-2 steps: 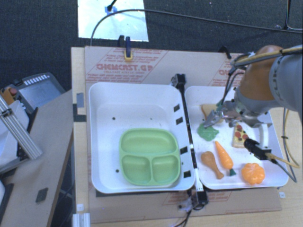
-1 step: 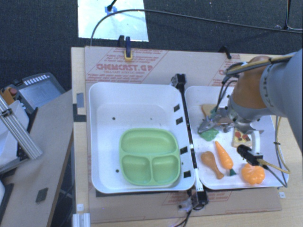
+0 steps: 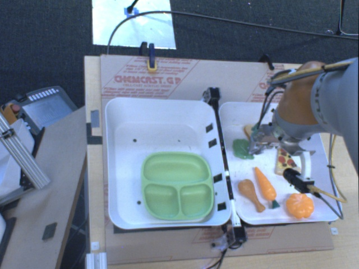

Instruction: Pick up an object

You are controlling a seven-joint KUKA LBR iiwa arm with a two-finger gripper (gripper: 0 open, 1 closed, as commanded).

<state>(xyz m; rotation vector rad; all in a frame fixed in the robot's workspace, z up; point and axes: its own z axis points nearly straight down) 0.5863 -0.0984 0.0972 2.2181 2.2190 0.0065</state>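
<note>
The left bin holds a green tray with three compartments. It lies flat near the front of the bin, and no toy food is on it. Nothing from the task is placed on this side, so I judge the pick is not yet done.

The right bin holds the toys. At the left of the group there is a green piece, soft in outline, maybe a leaf vegetable; it lies flat on the bin floor. The gripper is low, just beside this piece at its right edge. A small yellow thing shows just behind it, partly hidden. If the jaws are apart or together, I cannot tell; the wrist and cables cover them. I see no object lifted off the floor.

Nearer the front lie a drumstick and a carrot, side by side and almost touching. Right of the gripper a pizza slice lies half under the arm. In the front right corner sits an orange, apart from the carrot.

In my judgement the green piece is the target, because the gripper is lowest there. What is left: to close on it, if this has not happened, and to raise it clear of the bin.
</note>
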